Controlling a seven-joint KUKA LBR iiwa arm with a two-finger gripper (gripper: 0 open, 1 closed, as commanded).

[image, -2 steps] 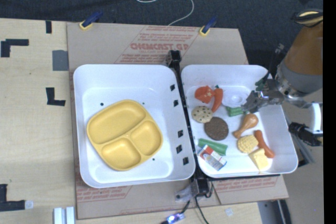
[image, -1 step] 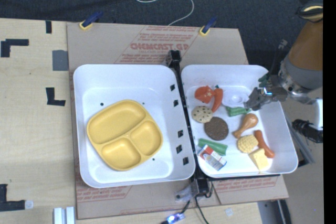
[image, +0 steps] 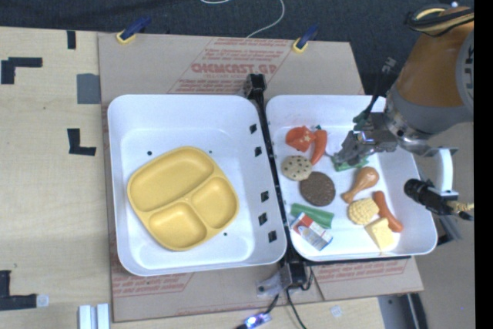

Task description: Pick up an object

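Your arm (image: pixel 435 77) reaches in from the right, its orange band above the wrist, with the gripper (image: pixel 348 158) lowered and pointing left and down.

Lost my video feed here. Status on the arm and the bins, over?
Tool low in right bin, finger state unclear. Nothing seen held. Drumstick, cookies and tomato crowd it. Yellow tray alone in left bin.

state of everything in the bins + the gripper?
yellow tray: flat, right way up, in left bin
tomato: loose, right bin
cookie: lying flat
brown patty: lying flat
drumstick: on its side
gripper: low over right bin
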